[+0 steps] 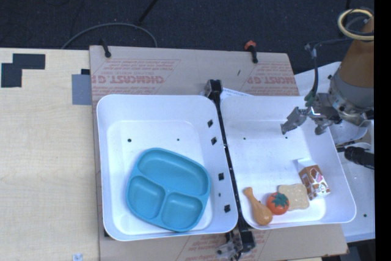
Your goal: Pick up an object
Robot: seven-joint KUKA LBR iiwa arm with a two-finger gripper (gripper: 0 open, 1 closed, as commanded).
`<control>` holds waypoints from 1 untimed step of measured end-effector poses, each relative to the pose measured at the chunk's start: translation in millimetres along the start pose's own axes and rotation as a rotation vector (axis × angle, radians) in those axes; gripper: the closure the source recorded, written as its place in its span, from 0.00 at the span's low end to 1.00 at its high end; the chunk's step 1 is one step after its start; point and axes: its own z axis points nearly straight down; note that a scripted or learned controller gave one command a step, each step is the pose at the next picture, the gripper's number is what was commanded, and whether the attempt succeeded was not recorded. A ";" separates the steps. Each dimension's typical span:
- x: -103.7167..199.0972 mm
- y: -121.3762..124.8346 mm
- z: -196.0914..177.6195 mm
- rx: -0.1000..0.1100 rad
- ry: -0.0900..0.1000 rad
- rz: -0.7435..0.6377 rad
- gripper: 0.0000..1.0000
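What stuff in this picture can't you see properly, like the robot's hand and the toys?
1. The grey two-finger gripper above the right white bin: too small and blurred in the camera view to tell open from shut.
2. The small brown printed packet: its print is too small to read.
3. The tan toast-shaped toy: its left corner is hidden by the red tomato toy.
4. The grey arm: cut off by the right edge.

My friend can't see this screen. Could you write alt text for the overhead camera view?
A grey robot arm's gripper hovers over the right white bin, which holds a tomato, drumstick, bread slice and small brown packet. The left white bin holds a blue divided plastic plate.
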 end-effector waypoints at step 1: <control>0.2 2.5 -8.2 -0.013 -0.002 -0.002 0.00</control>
